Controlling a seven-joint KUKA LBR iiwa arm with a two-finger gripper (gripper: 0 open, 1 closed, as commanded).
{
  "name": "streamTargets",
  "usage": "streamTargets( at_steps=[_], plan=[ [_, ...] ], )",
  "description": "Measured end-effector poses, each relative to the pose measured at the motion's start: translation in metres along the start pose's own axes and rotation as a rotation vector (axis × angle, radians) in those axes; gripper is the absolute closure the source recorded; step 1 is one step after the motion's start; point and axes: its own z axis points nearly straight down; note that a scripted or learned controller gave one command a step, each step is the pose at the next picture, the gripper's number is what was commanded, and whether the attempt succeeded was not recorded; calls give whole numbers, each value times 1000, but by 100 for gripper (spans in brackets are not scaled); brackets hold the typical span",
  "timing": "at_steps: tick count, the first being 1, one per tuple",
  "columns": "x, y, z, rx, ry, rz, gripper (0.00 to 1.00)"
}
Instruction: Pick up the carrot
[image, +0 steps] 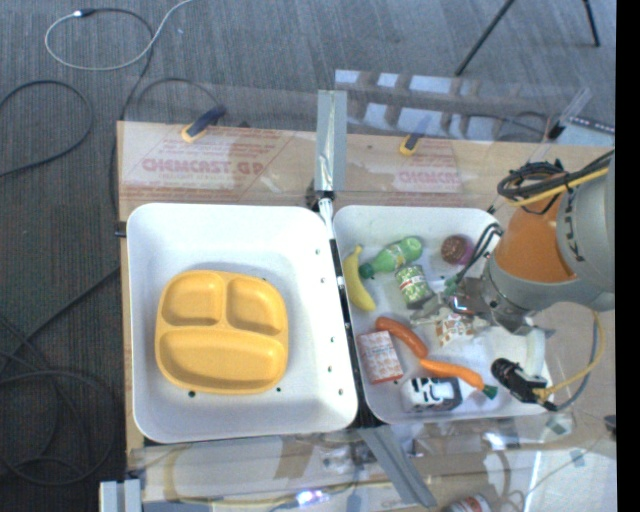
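the carrot (455, 372) lay near the right bin's (400, 222) front edge, between a sausage (403, 335) and a dark can (432, 393). the gripper (462, 305) hung above it, jaw state unclear. best to drop squarely across its middle.

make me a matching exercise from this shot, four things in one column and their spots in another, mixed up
Things:
1. yellow tray
2. banana
3. carrot
4. green bottle

Places:
A. right bin, near the front edge
B. left bin, in the middle
C. right bin, toward the back
D. right bin, along its left wall

Pairs: 1-B, 2-D, 3-A, 4-C
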Motion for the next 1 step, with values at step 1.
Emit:
streamTargets(
  at_steps=[1],
  plan=[
    [-40,-36,-2,-10,5,-129,0]
  ],
)
